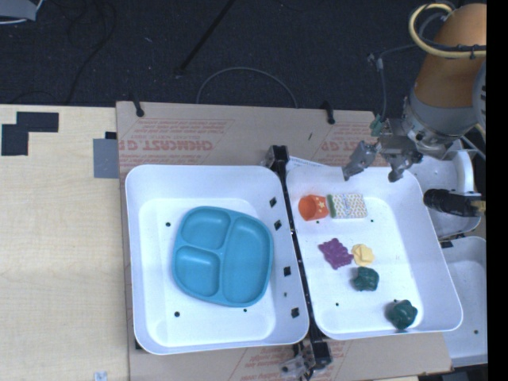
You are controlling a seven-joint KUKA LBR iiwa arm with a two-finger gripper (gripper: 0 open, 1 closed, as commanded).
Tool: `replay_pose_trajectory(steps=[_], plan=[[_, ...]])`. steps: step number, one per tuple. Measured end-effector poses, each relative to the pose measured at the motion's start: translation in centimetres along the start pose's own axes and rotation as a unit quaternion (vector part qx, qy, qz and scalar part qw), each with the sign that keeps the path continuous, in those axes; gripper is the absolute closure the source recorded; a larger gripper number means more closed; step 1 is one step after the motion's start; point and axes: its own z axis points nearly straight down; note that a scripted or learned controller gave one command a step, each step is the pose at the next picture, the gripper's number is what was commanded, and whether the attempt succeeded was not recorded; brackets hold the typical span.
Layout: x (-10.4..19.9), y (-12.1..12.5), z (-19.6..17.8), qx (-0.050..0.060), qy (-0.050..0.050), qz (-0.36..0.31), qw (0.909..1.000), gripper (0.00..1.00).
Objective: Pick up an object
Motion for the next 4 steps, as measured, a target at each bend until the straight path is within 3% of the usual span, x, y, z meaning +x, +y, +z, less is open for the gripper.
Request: replay_pose_trajectory(steps=[1,4], plan=[[0.0,0.2,-0.7,-0.006,-0.001,-0.001,1.0000,0.00],[-0.2,0.7,12.4,-0.004,0.000,0.000,1.0000,0.00]])
